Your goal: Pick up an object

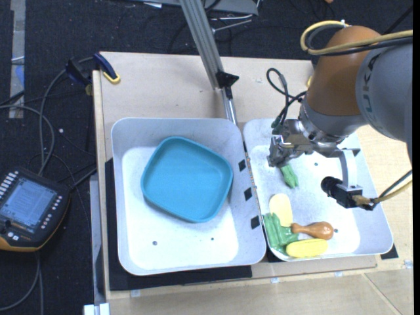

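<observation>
The gripper (281,157) is low over the upper part of the right bin (373,195), directly above a small green piece (289,176) that lies just beneath it; whether its fingers are spread or closed cannot be told. A pale yellow piece (281,209), a green block (275,231), a brown pear-shaped item (315,229) and a yellow item (306,247) are clustered at that bin's near edge. The left bin (131,189) holds a blue square plate (187,178).

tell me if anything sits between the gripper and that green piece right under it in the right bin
Nothing visible does. The gripper hangs just above the upper end of the green piece in the right bin. The other items, a pale yellow piece and a brown drumstick-shaped toy, lie nearer the bin's front edge, out of the way.
</observation>
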Available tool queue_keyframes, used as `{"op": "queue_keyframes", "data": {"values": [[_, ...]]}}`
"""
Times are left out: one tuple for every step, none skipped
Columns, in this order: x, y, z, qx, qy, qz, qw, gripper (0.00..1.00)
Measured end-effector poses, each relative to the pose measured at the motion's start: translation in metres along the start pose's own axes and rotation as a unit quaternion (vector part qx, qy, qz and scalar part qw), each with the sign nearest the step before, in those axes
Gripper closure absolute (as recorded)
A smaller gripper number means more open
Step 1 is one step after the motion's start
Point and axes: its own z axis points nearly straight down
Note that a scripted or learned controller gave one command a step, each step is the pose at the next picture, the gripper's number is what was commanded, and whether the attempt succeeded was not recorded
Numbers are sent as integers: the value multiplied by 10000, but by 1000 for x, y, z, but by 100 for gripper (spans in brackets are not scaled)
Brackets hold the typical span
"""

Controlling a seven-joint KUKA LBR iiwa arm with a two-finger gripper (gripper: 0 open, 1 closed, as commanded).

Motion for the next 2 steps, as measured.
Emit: {"op": "queue_keyframes", "data": {"values": [[55,14,9,0,-1,0,10000,100],[106,29,-5,-10,0,1,10000,100]]}}
